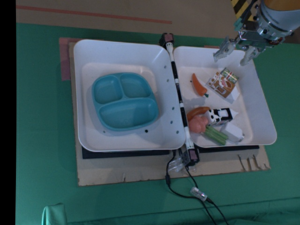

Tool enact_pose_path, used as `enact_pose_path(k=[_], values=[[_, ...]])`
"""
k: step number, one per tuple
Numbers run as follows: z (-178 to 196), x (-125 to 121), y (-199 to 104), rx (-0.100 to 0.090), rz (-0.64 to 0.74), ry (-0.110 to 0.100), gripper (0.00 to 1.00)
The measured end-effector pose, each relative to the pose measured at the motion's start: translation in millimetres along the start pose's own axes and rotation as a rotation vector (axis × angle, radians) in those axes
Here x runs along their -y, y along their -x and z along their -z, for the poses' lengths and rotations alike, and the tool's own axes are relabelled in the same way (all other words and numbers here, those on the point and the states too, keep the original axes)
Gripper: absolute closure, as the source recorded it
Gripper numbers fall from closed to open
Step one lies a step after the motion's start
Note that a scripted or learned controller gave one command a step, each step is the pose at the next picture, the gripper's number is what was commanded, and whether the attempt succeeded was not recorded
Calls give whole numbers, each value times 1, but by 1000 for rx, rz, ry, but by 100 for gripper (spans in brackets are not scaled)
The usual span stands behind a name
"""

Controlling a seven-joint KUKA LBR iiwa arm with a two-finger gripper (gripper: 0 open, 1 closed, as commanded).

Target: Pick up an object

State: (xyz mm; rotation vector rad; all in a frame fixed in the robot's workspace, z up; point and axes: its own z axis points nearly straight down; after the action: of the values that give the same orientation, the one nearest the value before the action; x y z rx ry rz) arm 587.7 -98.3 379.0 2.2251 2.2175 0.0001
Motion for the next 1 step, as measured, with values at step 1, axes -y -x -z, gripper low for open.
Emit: enact_pose_path(k=[1], values=[[-89, -44, 0, 1, 1, 1, 0]])
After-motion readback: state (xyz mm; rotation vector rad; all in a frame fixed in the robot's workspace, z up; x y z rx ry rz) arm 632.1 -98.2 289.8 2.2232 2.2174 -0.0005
